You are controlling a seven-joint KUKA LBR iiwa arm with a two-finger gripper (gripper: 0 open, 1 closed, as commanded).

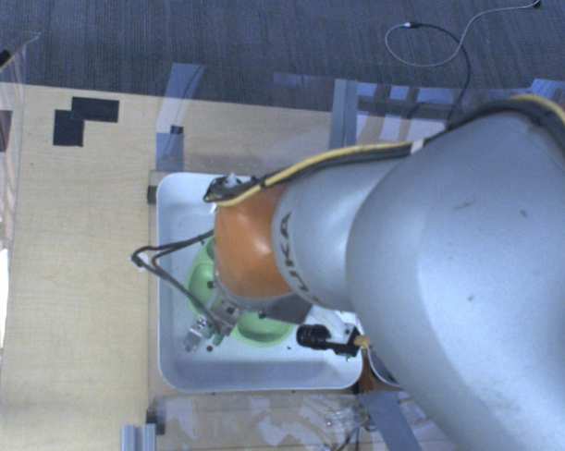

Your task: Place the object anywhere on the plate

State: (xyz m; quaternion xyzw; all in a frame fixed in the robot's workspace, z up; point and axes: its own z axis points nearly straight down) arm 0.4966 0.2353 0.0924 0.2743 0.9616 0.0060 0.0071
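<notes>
A light green plate (201, 274) lies in the white bin (178, 227), and the arm's orange wrist band covers most of it. Another part of the plate's rim shows below the wrist (265, 332). My gripper (198, 334) hangs low over the bin floor, just off the plate's front left edge. No loose object can be seen between its tips or on the plate's visible parts; the arm hides the rest of the bin.
The pale wooden bench (77, 287) spreads out to the left of the bin. Black L-shaped marks (83, 119) sit at its far left corner. Clear plastic panels and metal brackets (171, 142) stand around the bin.
</notes>
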